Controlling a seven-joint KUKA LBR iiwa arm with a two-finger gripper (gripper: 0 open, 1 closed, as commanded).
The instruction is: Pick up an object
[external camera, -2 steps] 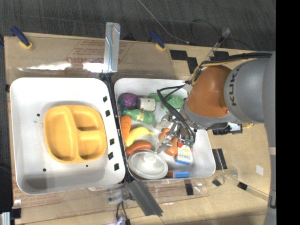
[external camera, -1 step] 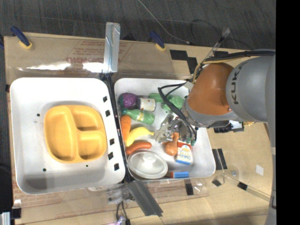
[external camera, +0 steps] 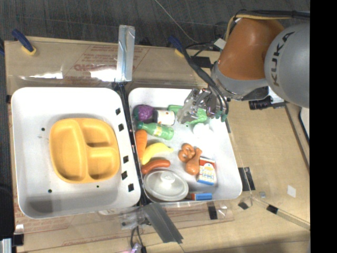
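The gripper hangs over the back of the right bin, and its metal fingers blur together with cables and a green object beneath them, so whether they are spread or pressed together cannot be told. Something green lies directly under the fingertips; its shape is too hidden to name, and whether it is pinched is unclear. The arm is cut off at the right, showing a glossy orange band and a smooth grey shell with lettering.

The right bin holds the candidate objects, crowded toward its left and front. A rounded purple vegetable sits at the back left, beside a green bottle lying on its side with a white label. In front lie a tapered orange carrot, a curved yellow banana and a shiny red sausage, all touching or nearly so. A knobbly brown pastry shape rests mid-bin, next to a small printed carton. A round white lidded bowl sits at the front edge, partly covering a thin blue and red item.

The left bin carries a yellow moulded plastic tray with three compartments
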